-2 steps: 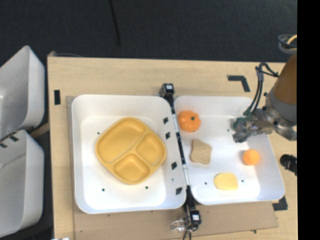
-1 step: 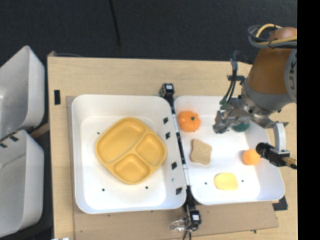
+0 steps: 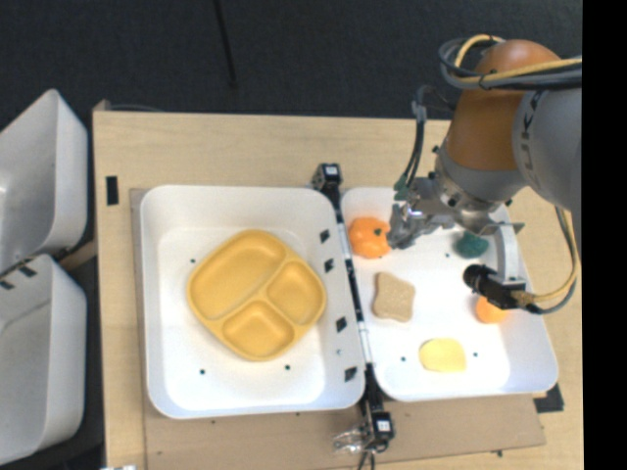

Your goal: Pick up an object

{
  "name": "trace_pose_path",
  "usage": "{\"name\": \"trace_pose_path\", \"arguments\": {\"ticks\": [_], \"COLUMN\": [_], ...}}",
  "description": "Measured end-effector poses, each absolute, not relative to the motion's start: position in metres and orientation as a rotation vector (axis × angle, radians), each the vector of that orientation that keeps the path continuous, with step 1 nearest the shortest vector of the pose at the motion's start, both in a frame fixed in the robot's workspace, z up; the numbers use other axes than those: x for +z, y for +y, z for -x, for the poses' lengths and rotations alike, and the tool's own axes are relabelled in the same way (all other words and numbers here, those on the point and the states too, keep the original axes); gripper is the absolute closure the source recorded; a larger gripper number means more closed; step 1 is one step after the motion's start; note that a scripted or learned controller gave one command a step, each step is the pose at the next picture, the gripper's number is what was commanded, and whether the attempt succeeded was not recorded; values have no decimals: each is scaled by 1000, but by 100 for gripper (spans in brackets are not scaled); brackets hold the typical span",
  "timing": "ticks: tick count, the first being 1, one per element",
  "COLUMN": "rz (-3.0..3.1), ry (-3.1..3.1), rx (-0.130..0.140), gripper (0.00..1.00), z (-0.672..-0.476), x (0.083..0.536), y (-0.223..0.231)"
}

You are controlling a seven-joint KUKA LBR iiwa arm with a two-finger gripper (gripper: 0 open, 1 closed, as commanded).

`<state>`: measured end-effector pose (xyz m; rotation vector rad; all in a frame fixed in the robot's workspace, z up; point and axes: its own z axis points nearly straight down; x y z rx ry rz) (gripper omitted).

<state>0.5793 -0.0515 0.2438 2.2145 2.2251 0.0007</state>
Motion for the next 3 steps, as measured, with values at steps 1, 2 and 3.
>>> {"name": "trace_pose_path", "arguments": {"ticks": [1,2,3], "rz": [-2215,-2212,-2215], "ry": [2223,2229,2224], "rx": [0,6,2], "gripper": [100,100,100], "z": [-599,-623,-642], "x": [236,245,234], "y": [-12,43,89]}}
